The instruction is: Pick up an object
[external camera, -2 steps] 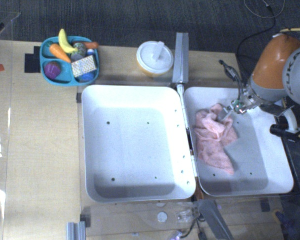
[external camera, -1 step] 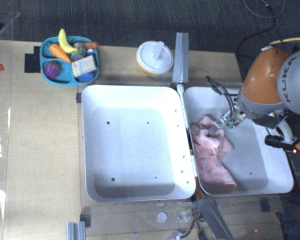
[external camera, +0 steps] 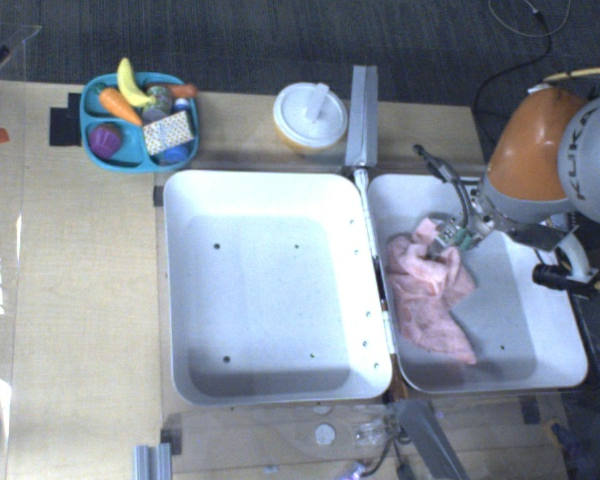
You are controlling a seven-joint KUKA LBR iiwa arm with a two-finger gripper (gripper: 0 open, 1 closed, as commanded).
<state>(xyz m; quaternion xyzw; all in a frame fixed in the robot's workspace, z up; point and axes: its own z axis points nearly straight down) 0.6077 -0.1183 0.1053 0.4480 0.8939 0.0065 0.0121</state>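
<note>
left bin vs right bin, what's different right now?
The right bin has a crumpled pink cloth lying in its left half; the left bin shows just its bare white floor with a few small dark dots. The gripper is down over the right bin, at the cloth's upper edge, while the left bin has no arm over it. The left bin looks wider. Both are shallow, white, round-cornered.

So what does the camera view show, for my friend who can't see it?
The robot's gripper is down on a crumpled pink cloth in the right bin. A blue tray of toy food sits beyond the left bin.
</note>
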